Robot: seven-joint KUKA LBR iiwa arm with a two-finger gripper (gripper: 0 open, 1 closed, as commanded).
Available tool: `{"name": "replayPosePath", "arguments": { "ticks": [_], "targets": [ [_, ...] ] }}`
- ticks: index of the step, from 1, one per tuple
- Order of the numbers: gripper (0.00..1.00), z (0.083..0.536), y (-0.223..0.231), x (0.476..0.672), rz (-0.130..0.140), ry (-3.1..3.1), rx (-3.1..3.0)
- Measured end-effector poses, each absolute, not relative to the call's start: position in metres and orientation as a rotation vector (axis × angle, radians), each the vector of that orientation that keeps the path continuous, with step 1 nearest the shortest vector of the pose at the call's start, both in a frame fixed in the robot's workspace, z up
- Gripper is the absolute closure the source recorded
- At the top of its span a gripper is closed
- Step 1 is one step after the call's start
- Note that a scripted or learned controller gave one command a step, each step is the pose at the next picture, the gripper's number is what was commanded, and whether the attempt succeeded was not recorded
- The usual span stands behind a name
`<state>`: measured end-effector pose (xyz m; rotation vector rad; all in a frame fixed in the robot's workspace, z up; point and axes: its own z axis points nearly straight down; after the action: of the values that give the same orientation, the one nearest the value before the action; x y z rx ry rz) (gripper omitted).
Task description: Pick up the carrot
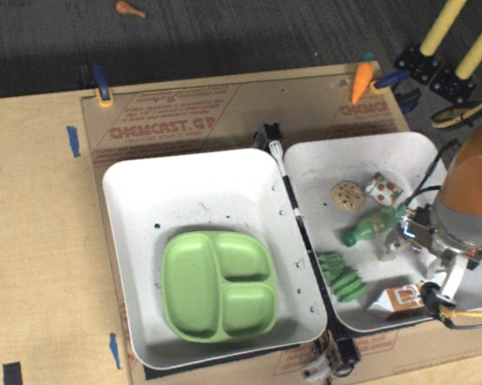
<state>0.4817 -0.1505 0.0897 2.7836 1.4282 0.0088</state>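
The arm's wrist is hiding the gripper [401, 237]; its grip, I cannot tell. The carrot [362, 82] is lying beside "CHEMCAST" lettering on the board [171, 122].

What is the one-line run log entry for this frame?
arm: over right bin | carrot: on bench beyond right bin, not held | left bin: green tray

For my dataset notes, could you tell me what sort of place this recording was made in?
Most likely a robotics lab bench set up for grasping trials. Two white bins sit side by side on a cardboard-covered bench, toy foods such as a cookie lie in the right one, and a robot arm reaches in.
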Motion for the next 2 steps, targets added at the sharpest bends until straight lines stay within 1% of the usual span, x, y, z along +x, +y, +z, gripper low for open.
{"name": "replayPosePath", "arguments": {
  "ticks": [1,2],
  "targets": [
    [0.00,0.089,-0.197,0.484,0.019,1.792,2.588],
    [0.00,0.090,-0.160,0.482,0.010,1.316,2.838]
  ]
}}
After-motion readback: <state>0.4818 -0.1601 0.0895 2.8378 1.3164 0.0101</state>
